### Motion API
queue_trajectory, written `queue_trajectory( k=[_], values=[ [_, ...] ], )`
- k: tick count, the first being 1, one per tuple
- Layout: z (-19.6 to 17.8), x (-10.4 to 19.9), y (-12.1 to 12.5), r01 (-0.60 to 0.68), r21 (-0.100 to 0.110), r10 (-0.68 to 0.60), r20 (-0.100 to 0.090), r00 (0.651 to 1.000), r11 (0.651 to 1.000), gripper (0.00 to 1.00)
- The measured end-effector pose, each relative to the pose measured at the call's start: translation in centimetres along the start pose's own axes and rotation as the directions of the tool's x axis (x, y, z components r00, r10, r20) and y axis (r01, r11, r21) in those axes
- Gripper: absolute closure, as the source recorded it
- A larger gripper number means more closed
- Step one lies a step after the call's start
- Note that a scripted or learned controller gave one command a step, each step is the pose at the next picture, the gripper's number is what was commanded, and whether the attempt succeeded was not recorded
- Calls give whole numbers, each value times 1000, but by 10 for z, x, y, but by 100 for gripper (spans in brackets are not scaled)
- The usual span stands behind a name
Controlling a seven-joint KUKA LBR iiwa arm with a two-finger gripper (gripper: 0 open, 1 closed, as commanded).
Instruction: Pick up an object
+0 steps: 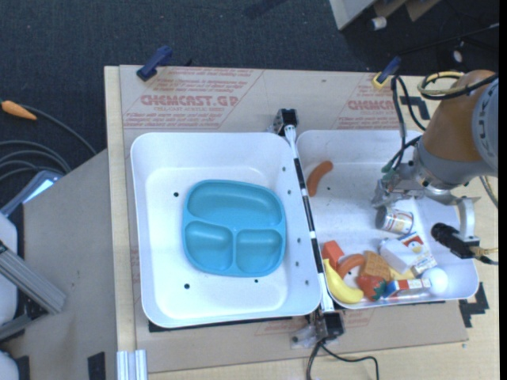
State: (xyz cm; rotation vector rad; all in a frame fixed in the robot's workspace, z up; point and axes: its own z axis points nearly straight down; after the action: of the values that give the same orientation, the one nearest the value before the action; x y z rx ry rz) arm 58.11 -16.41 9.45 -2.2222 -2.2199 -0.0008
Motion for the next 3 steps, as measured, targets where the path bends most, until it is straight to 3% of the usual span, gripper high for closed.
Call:
queue_trajectory(
  k=[1, 2, 3],
  values=[
    [0, 0, 0, 0, 0, 0, 0, 1000, 1000, 0],
    [10, -31, 53, 2, -1, -2, 1, 1000, 1000, 0],
    [10, -25, 4, 1, 2, -1, 0, 1000, 1000, 0]
  ],
)
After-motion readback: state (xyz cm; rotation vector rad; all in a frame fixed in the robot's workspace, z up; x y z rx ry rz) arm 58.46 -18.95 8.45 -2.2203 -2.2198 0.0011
